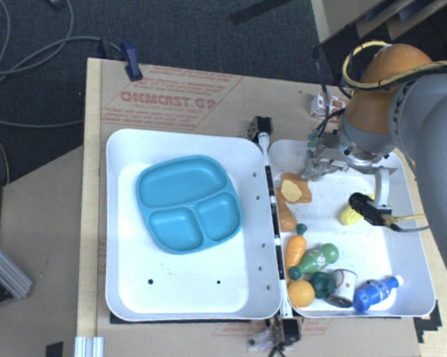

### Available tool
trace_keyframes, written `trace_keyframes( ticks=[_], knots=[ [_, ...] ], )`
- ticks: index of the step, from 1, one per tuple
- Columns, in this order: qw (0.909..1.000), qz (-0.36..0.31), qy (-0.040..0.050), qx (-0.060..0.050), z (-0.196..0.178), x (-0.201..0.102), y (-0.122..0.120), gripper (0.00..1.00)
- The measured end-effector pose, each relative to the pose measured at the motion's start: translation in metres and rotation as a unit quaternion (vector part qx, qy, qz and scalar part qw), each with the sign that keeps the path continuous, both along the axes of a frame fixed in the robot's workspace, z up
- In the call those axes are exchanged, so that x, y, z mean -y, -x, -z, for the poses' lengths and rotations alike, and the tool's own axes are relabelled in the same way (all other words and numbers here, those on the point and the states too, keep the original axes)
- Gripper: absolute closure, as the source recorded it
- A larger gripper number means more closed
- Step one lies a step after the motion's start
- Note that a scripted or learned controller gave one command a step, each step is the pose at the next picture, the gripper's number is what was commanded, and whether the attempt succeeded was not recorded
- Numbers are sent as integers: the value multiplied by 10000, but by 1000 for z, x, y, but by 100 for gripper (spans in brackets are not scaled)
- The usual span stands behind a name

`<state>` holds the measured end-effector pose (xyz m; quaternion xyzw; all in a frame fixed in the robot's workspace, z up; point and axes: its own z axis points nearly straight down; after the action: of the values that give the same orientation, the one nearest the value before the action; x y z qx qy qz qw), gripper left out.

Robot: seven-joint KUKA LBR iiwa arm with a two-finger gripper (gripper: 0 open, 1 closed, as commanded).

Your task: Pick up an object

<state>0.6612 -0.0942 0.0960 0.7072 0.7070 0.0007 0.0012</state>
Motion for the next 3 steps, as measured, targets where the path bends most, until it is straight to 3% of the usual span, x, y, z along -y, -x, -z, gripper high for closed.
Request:
trace_keyframes(
  ticks=[1, 2, 3],
  knots=[
    [10000, 1, -1, -7, 1, 0, 0, 0],
    [10000, -5, -1, -4, 12, -3, -6, 0],
    [10000, -7, 1, 17, 0, -3, -7, 100]
  ],
)
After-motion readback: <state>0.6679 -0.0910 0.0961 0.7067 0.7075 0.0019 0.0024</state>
